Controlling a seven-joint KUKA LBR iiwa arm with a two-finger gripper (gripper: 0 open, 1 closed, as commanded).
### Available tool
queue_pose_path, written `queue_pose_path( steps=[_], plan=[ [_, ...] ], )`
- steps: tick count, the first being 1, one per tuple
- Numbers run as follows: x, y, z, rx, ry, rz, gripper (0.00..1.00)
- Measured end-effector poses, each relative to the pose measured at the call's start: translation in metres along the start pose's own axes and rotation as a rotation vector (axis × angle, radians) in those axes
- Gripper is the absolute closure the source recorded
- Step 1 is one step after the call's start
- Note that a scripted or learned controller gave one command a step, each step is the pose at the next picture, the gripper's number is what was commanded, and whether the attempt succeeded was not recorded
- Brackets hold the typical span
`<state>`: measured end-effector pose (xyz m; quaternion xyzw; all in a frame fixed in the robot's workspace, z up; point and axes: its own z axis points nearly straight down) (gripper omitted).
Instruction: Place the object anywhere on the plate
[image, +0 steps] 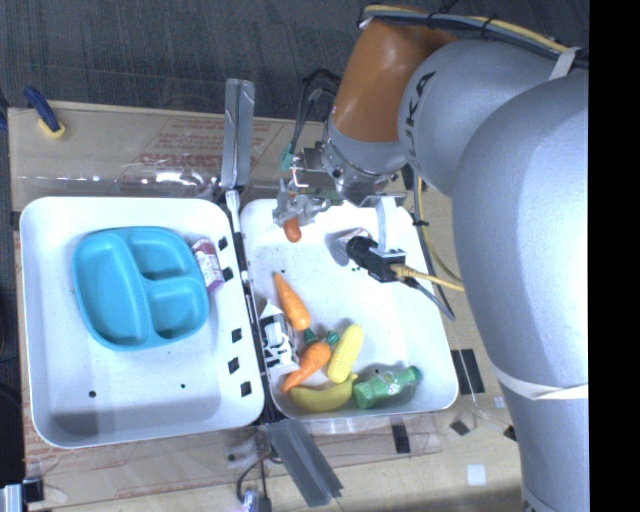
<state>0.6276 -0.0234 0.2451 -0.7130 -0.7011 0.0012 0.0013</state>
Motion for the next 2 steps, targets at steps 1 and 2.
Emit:
queue_pose_path(
  steps=[1,2],
  plan=[
    [-0.049,-0.024,0.004,0.004,0.0,0.222,1.0],
    [-0.045,0.009,-0.068,-0.001,0.0,0.435,1.0]
  ],
)
